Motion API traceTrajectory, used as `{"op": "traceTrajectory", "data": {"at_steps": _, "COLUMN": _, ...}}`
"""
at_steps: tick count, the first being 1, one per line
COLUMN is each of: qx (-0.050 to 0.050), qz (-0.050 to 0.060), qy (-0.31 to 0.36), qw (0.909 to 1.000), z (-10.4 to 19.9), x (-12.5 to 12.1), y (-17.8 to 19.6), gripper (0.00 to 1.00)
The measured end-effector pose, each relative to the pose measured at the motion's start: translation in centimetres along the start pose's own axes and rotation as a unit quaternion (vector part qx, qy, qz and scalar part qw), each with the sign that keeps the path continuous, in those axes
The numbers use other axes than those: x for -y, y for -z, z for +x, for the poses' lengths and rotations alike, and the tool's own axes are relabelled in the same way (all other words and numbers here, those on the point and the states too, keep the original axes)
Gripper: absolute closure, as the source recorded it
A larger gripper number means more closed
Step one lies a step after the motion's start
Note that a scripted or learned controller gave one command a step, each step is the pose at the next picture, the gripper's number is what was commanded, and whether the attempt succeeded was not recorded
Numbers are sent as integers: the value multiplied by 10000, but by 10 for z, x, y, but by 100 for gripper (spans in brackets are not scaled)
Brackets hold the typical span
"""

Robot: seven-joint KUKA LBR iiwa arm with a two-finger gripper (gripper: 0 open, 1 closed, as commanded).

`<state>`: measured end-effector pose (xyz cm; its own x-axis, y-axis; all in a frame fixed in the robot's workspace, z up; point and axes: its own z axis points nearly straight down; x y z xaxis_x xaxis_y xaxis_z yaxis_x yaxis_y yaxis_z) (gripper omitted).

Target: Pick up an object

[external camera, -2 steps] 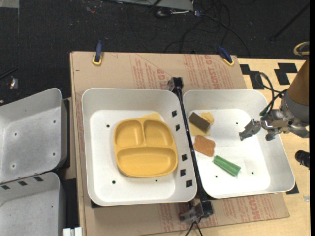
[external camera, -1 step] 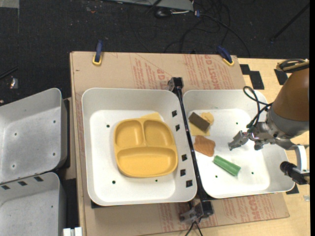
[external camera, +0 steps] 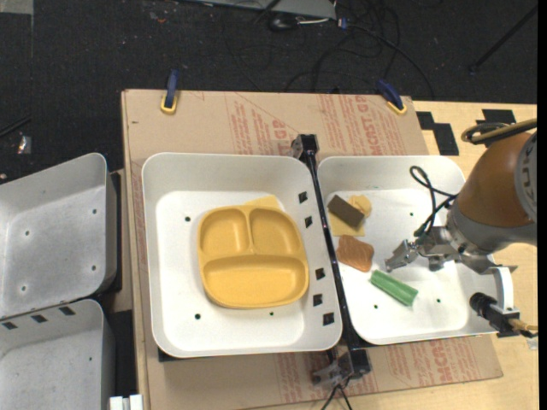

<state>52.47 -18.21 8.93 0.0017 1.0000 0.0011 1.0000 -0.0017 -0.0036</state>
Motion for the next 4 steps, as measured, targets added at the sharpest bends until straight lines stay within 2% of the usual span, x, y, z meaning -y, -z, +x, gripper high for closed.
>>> {"op": "traceTrajectory", "data": {"at_steps": 1, "qx": 5, "qz": -19, "qy": -4, "qw": 10000, "z": 0, "x": -1, "y": 13, "gripper": 100}}
{"op": "traceTrajectory", "data": {"at_steps": 2, "qx": 11, "qz": -41, "qy": 26, "qw": 10000, "z": 10, "x": -5, "y": 64, "gripper": 100}}
{"op": "traceTrajectory", "data": {"at_steps": 3, "qx": 16, "qz": -43, "qy": 20, "qw": 10000, "z": 7, "x": -1, "y": 108, "gripper": 100}}
{"op": "traceTrajectory", "data": {"at_steps": 4, "qx": 12, "qz": -34, "qy": 22, "qw": 10000, "z": 6, "x": -2, "y": 126, "gripper": 100}}
